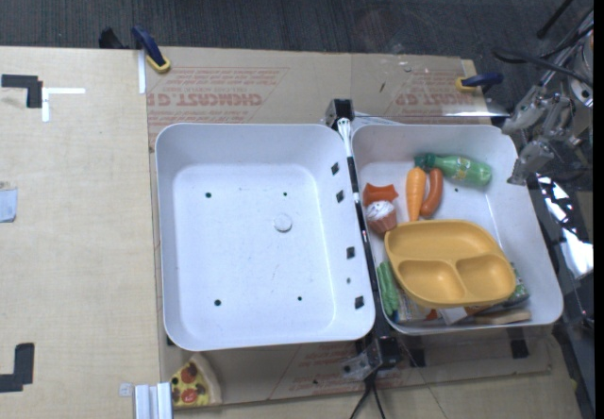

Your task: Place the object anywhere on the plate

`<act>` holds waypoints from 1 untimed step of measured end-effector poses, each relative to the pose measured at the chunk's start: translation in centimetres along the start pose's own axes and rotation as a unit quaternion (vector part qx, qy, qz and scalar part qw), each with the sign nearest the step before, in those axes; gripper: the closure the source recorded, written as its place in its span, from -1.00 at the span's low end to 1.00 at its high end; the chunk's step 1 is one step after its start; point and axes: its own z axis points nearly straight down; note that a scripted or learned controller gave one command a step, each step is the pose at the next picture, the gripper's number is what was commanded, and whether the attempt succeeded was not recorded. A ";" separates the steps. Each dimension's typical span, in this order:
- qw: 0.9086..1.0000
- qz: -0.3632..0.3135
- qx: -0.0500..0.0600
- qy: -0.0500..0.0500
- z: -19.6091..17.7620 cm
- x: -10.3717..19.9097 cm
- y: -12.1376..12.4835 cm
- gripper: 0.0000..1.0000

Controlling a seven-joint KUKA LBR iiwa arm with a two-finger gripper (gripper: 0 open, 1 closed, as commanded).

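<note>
Nearest the camera, a toy pizza slice (192,385) lies on the table (75,247) just below the left bin's near corner, next to a small white bracket (151,399).

The left bin (255,323) is a shallow white tray with a little round disc (283,225) sitting about in its middle.

The right bin (538,247) holds all the toy food. At its near end sits the yellow divided plate (453,266), which has three compartments and rests tilted on top of some clutter; a green veggie piece (387,288) pokes out along its left side, and more bits I can't make out stick out under its near edge. Just beyond the plate on the left there's a small cupcake-looking thing (380,215) touching an orange-red piece (380,193). Right of those, a carrot (415,192) and a sausage (433,192) lie side by side, touching, both running near to far. Farthest back in the bin lies a green bottle-shaped toy (458,168), on its side.

The hand (543,129) hangs at the far right corner of the right bin, over its rim, well apart from the plate. Can't tell whether it's clenched or released, too much cable and metal there. Nothing visible in it.

Behind the bins, cardboard (255,92) is held down by a blue-yellow clamp (151,49) on the far left and another clamp (479,81) on the far right.
</note>
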 end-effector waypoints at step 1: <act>0.990 -0.140 -0.001 0.000 -0.7 -1.9 -0.1 -1.00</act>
